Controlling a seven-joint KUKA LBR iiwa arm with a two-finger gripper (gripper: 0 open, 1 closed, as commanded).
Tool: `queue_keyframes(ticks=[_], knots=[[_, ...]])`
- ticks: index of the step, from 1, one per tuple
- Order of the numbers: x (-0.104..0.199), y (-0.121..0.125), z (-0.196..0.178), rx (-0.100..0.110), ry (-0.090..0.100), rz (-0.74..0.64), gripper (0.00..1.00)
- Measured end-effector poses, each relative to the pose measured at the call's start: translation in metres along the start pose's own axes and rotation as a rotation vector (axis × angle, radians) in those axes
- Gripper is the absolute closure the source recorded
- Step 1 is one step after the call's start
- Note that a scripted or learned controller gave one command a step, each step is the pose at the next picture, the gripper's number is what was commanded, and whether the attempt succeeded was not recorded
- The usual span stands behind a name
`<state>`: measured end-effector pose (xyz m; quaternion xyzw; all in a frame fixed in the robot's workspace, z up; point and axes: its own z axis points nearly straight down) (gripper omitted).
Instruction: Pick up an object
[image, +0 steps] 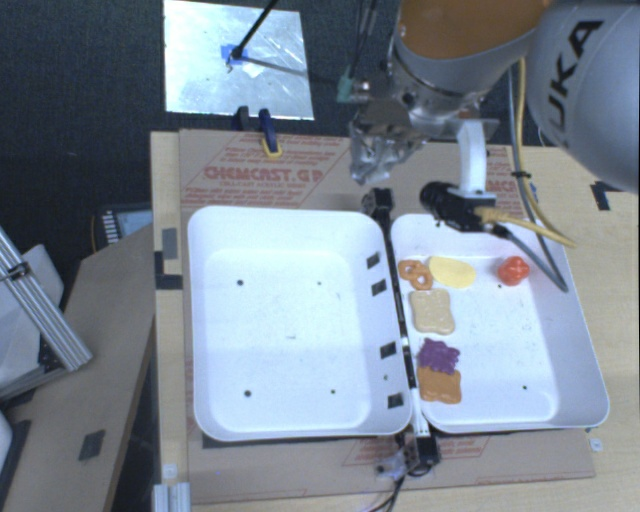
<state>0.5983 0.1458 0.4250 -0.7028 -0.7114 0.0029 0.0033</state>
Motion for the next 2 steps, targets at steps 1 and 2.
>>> queue_keyframes(ticks=[1,2], knots=[[0.013,-0.078,-0.116,-0.022,0.005,0.005,1.00],[0.085,-0.076,-0.013,0.000,-0.002,0.002,1.00]])
